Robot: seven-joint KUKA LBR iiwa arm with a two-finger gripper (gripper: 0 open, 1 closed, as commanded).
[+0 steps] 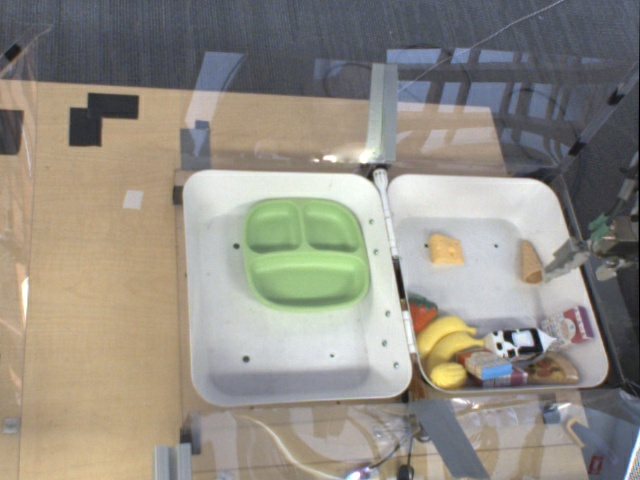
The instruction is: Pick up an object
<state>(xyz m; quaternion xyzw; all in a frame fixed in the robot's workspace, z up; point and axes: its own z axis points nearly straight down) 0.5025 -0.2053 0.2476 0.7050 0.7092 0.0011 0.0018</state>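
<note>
Wooden bench (pixel 90 298), grey carpet behind, two white bins side by side. Left bin (pixel 215 358) carries a green divided plate (pixel 305 253), three compartments. My gripper (pixel 570 256) comes in from the right, low over the right bin (pixel 480 203) at its right wall, slanting down-left; little of the arm is in frame. Can't tell whether I'm open or closed.

Nearest object: an ice cream cone (pixel 530 261), lying flat just beside my tip, long axis running roughly top to bottom of frame. Cheese wedge (pixel 446 250) sits mid-bin, well apart. Front edge is crowded: banana bunch (pixel 445 340) touching a red vegetable (pixel 423 317), a cow-patterned carton (pixel 518 343), a small pink packet (pixel 572 325), more packaged items piled together.
</note>
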